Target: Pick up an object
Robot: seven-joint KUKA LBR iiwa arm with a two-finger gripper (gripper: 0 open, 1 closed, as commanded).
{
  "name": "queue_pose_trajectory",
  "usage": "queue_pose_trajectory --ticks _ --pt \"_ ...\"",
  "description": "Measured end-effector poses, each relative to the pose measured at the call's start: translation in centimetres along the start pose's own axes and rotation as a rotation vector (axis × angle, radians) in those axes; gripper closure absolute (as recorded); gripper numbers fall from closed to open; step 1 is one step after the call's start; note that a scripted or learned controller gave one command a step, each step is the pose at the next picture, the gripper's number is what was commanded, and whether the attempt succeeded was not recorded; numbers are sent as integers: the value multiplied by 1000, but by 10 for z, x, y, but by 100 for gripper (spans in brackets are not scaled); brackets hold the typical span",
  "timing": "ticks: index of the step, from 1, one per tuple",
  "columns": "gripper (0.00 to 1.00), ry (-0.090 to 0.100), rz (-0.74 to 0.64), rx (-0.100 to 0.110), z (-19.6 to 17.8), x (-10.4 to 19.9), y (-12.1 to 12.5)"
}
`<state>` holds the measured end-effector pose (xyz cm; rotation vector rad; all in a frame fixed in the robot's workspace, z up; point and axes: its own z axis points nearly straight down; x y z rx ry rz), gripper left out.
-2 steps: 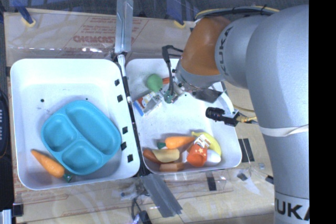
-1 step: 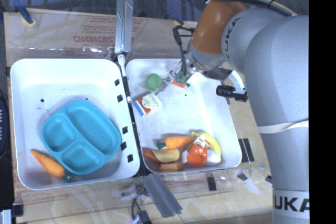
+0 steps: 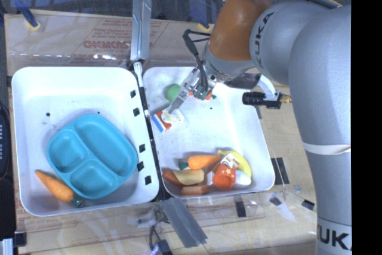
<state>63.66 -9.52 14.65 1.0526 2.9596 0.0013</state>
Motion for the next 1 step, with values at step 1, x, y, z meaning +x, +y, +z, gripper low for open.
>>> queue_pose_trajectory --ticks 1 --pt "0 -2 179 0 -18 -9 2"
